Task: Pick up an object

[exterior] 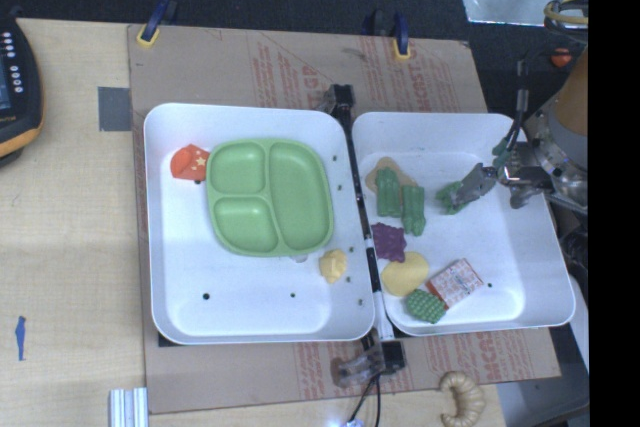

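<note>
Seemingly pinched in the closed gripper [492, 177], a dark green toy [462, 193], long axis slanting down-left.

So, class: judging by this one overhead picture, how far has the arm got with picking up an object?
Done: the gripper is low over the right bin. In hand: nothing clearly; whether it grips anything cannot be told. Left: gripping and lifting one piece, such as the green blocks or yellow piece lying in the bin.
</note>
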`<state>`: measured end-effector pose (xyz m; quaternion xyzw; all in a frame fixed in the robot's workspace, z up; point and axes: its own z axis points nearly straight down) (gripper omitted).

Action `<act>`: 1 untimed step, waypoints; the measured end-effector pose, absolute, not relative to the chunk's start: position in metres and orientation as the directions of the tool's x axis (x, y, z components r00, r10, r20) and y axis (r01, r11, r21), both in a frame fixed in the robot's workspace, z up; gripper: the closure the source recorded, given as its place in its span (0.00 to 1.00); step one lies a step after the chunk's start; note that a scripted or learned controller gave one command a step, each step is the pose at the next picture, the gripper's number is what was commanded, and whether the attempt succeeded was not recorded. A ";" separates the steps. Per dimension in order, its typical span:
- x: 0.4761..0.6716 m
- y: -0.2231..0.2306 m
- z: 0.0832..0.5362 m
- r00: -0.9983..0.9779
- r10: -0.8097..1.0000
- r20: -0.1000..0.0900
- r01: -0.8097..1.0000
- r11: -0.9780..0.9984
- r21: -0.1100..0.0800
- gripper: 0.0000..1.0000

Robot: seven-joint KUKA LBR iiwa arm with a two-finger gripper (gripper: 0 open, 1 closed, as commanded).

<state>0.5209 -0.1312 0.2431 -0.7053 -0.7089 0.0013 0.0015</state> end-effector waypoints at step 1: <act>0.580 -0.153 0.164 -0.008 1.000 -0.003 1.000 0.008 -0.004 0.00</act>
